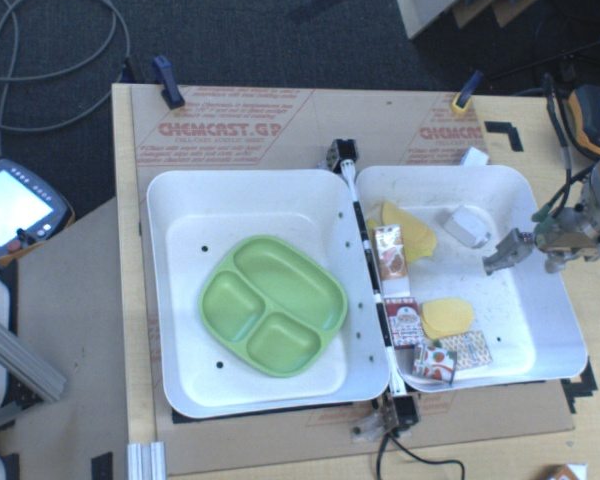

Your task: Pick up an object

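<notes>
Two bins share our surface. We see a green tray in the left one; the right holds snack packets, yellow pieces and a white block. Near its right edge our gripper hangs over bare floor, grasp unreadable.

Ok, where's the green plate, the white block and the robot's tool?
Green plate [272,305]: camera view, on the ridge where its three compartments meet.
White block [467,226]: camera view, middle of its top face.
Tool [500,259]: camera view, at its tip over the right bin.
</notes>
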Robot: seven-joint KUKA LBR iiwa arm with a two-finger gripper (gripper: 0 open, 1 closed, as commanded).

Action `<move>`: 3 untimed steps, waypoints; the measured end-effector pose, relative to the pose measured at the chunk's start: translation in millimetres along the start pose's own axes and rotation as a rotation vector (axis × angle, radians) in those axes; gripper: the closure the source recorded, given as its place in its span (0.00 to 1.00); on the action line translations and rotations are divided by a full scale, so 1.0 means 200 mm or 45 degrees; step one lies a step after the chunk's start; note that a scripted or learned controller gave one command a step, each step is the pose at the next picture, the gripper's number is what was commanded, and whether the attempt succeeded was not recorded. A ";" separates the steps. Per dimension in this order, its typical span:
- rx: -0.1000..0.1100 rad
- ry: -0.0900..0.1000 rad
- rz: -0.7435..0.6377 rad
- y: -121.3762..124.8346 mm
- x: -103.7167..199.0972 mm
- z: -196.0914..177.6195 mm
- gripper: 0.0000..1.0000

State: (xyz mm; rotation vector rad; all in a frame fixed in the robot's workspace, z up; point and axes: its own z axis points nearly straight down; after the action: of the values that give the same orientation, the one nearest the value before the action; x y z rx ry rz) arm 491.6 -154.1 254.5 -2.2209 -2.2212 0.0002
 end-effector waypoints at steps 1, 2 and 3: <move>0.002 0.001 -0.001 0.00 0.27 0.67 0.00; -0.001 -0.001 -0.001 0.53 0.25 0.85 0.00; 0.000 -0.001 -0.001 0.65 0.29 0.85 0.00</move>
State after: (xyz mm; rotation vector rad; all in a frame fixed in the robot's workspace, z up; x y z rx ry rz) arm 620.6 -97.0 84.6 -2.2205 -2.2227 0.0011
